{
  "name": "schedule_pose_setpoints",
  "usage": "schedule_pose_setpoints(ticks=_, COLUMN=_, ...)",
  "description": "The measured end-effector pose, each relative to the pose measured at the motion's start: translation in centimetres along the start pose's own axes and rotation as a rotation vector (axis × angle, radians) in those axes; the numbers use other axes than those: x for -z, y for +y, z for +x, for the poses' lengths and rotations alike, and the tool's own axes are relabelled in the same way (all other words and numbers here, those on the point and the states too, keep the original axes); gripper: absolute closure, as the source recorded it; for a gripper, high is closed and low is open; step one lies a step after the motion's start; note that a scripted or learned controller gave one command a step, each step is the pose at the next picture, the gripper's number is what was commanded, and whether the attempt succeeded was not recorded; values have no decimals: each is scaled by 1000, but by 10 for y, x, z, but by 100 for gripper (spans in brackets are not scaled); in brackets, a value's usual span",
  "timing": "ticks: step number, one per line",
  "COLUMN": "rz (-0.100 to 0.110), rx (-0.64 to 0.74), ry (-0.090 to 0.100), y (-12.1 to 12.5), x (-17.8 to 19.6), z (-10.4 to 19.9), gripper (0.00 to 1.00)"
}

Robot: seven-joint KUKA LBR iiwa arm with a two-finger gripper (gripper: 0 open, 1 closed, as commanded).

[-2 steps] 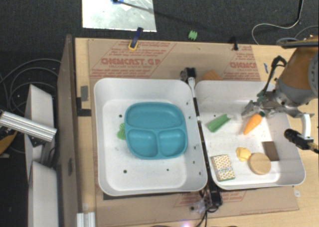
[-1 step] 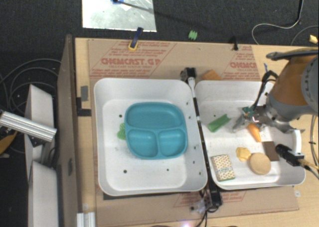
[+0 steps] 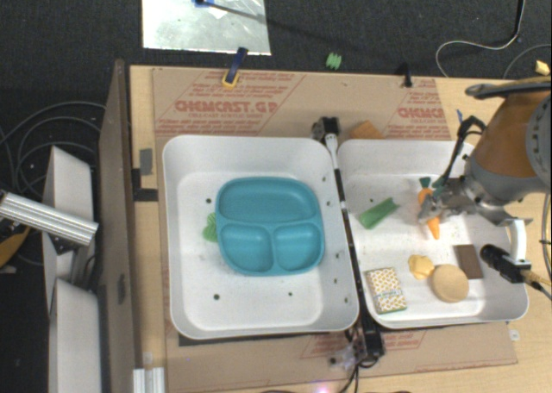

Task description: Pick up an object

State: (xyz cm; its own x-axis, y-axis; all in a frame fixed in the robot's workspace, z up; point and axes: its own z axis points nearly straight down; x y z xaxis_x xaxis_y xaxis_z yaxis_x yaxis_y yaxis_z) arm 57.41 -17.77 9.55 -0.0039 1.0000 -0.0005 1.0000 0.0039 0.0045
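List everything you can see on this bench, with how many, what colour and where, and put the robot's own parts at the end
white bins: two, white, side by side on the bench
divided plate: one, teal blue, middle of the left bin
green piece: one, green, left bin, peeking out at the plate's left edge
green block: one, green, right bin, left part
orange piece: one, orange, right bin, just below the gripper
patterned box: one, beige and green, right bin, front left
yellow lump: one, yellow, right bin, front
tan ball: one, tan, right bin, front right
brown block: one, brown, right bin, right side
gripper: one, dark, low over the right bin
arm: one, grey and orange, from the right
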Motion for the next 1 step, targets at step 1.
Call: schedule_pose_setpoints(ticks=1, rz=2, rx=7, ry=1, y=45, x=-11, z=68, gripper=100)
